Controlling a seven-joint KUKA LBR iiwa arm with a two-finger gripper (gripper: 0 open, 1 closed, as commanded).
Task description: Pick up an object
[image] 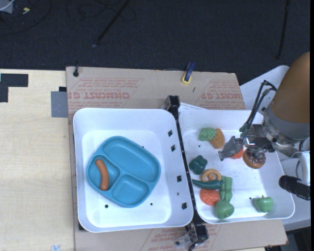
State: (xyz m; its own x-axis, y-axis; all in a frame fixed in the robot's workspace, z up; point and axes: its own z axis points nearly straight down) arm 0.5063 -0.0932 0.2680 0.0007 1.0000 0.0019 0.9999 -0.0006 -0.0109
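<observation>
My gripper (231, 149) hangs low over the right bin (285, 213), near its middle, on the arm that comes in from the right. A small red-orange object (238, 153) lies right beside it and is partly hidden by it; I cannot tell if they touch. A chocolate doughnut (254, 159) lies just to the right of that. A green and orange vegetable piece (212, 136) sits up-left of the gripper, and a dark green pepper (197, 164) lies to its lower left.
The right bin's front part holds a spiral bun (211, 175), a green bean pod (223, 186), a red tomato (210, 196) and two green apples (224, 209) (263, 204). In the left bin (83, 124) a blue divided plate (141, 166) carries a sausage (102, 173).
</observation>
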